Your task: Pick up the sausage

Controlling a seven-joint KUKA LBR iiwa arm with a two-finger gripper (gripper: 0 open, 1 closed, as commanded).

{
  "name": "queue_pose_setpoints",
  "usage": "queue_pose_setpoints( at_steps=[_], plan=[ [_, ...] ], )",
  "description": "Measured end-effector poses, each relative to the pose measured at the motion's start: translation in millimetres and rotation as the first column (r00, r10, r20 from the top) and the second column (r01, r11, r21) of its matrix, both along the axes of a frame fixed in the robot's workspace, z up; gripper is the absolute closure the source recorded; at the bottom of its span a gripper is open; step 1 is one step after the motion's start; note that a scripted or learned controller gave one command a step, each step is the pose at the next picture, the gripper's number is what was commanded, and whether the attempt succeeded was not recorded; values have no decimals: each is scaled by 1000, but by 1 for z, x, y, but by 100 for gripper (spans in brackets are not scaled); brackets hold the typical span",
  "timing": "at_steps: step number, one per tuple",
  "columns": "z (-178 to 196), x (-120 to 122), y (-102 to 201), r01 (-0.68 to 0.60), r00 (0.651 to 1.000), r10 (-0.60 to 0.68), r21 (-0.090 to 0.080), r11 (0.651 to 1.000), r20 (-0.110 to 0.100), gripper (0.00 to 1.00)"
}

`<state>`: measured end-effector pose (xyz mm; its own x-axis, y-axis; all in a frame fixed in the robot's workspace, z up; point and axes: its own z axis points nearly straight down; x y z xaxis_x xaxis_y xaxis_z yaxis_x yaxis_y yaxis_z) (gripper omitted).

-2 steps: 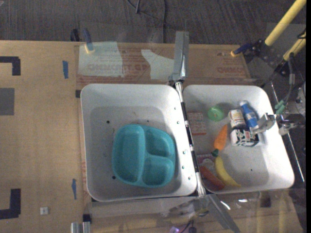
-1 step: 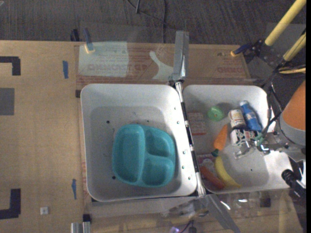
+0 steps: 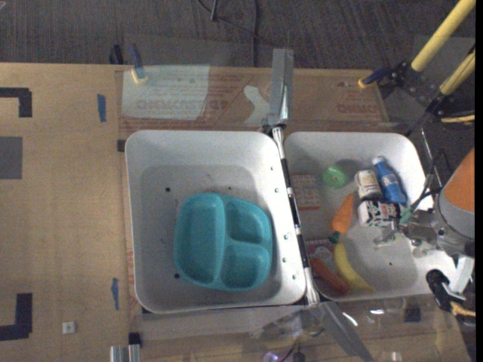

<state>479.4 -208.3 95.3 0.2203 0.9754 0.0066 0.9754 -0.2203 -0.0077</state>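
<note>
Sausage [image 3: 330,272] lying at right bin [image 3: 343,148] front-left corner, wedged against banana [image 3: 349,266], awkward spot for grab; gripper [image 3: 389,232] hovering mid-bin near carton, can't tell jaw state, nothing visibly held yet

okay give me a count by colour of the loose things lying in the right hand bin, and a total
Green: 1, small round piece
Orange: 1, carrot
Yellow: 1, banana
Red-brown: 1, sausage
Blue: 1, bottle
White with print: 3, jar, carton, flat packet
Total: 8
</note>
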Motion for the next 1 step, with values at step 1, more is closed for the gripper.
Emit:
queue_pose_setpoints(
  at_steps=[1],
  plan=[
    [0,0,0,1,1000,-1,1,1000,0,0]
  ],
)
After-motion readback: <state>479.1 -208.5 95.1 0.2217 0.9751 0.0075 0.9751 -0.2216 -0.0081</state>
